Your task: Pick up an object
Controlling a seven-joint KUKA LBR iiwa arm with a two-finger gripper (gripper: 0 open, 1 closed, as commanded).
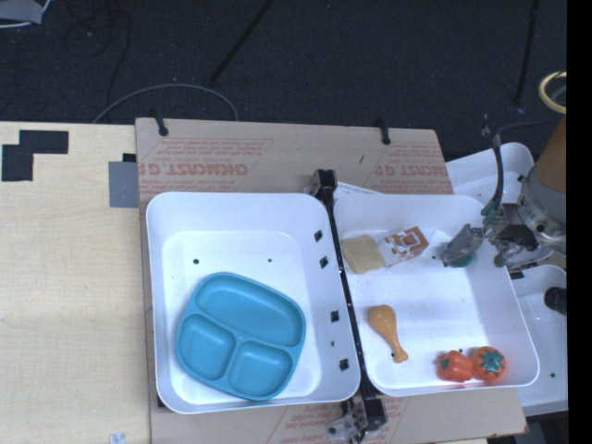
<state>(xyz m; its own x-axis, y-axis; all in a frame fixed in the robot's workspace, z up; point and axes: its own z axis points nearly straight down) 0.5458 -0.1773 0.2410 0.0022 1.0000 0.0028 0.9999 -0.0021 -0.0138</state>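
Note:
My gripper hovers at the right bin's far right side, near its wall, with the fingers spread open and nothing between them. In that bin lie a tan bread slice, a small brown-and-white waffle piece, a toy chicken drumstick and a red tomato pair with a green top. The waffle piece is the closest, a short way left of the gripper. The tomatoes rest in the near right corner, below the gripper.
The left bin holds a blue divided plate. A black clip ridge runs between the two bins. Cardboard lies under both bins, and the wooden bench extends left.

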